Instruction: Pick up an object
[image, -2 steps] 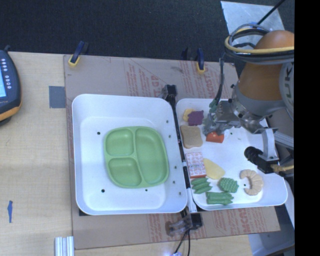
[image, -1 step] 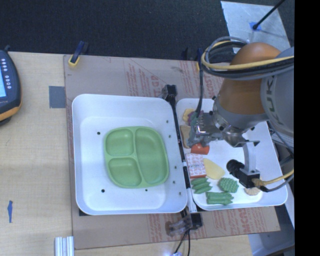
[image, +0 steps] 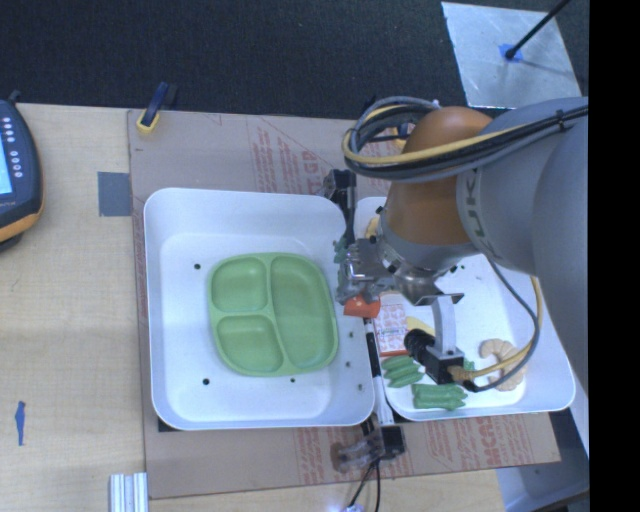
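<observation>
We see the two-finger gripper (image: 358, 290) low over the seam between the bins, a small orange-red block (image: 361, 307) right at its tip; can't tell if it's gripped. Green pea-pod toys (image: 420, 385) lie toward the right bin's (image: 540, 400) near edge

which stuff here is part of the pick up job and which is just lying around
Part of the job:
- end effector, low over the seam between the bins
- orange piece right beneath it
- green pods, printed packet and tan piece in the right bin

Lying about:
- green divided plate in the left bin
- handheld controller
- yellow clamp
</observation>
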